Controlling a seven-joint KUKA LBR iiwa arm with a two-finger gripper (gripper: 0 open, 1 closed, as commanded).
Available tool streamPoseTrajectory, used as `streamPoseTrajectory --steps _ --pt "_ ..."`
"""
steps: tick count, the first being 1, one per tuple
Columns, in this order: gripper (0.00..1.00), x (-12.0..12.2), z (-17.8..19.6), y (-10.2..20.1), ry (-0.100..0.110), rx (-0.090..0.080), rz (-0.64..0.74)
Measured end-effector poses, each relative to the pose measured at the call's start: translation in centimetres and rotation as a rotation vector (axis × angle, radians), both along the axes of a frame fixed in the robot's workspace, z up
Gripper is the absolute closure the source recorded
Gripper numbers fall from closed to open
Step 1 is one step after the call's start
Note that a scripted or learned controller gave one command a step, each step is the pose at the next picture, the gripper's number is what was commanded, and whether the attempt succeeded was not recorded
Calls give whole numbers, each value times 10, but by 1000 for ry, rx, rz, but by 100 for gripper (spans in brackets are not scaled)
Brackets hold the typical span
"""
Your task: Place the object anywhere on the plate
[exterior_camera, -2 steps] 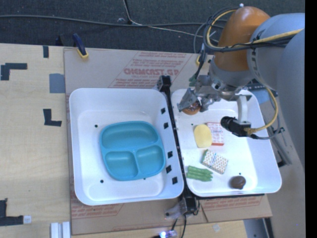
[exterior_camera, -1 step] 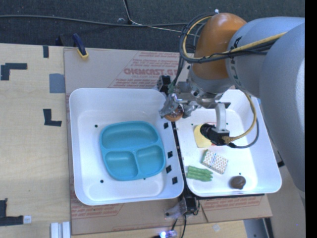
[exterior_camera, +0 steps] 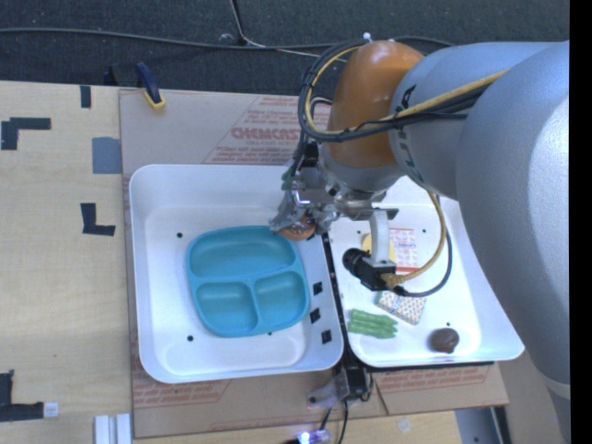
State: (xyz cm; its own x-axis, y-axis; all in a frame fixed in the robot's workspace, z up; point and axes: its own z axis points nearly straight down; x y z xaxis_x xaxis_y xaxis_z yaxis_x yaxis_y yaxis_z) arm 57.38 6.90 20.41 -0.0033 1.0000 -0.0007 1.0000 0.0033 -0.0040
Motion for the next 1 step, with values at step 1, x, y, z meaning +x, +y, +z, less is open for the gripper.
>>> streamPoseTrajectory --steps 1 --pt "100 -24 -3 50 1 1 2"
